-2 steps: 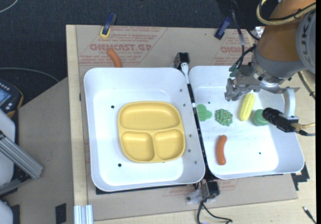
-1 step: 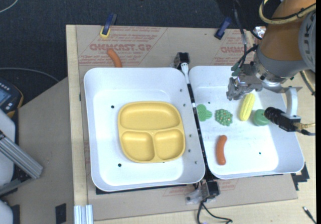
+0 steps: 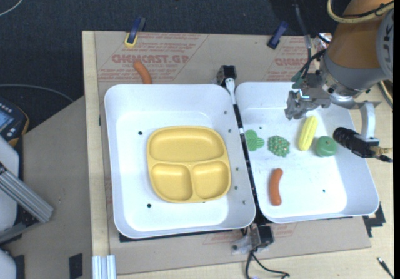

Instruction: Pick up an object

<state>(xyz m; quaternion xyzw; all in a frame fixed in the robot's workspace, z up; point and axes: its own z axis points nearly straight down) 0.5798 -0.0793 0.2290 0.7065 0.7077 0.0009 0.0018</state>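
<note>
Closest to the lens: orange band on the arm, way up top right. Straight below that, the tool, hanging over the back part of the right bin. Can't tell whether released or clenched from this angle, sorry. Nothing visibly in it, though.

Just beside the tool, toward the front: yellow toy corn, lying at a slight tilt on the bin floor. Probably the pick. Looks like light, hard plastic, smooth and a bit slippery, so best pinched across the middle of the cob, not at the tapered ends. Could easily squirt out sideways otherwise.

Further out in the same bin: round green piece right next to the corn, bumpy green piece, leafy green piece near the divider, orange sausage toward the front.

Over in the left bin: just a yellow divided plate.
</note>
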